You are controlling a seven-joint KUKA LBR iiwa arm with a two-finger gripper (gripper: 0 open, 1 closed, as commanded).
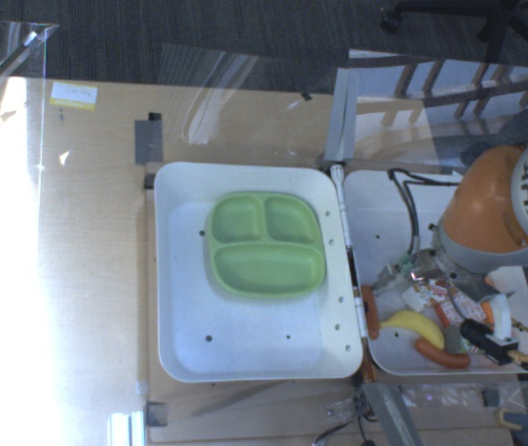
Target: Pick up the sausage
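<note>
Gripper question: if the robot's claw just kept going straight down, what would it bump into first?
Probably the crinkly snack wrappers right beneath the gripper, not the sausage, which lies nearer the bin's front edge beside the banana. Depth is hard to judge here.

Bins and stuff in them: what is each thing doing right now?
Left bin: holds the plate.
Plate: green, lying flat, three compartments bare.
Right bin: holds the food, arm over it.
Banana: lying flat.
Sausage: lying in the bin beside the banana, not picked up.
Arm: reaching into the right bin.
</note>
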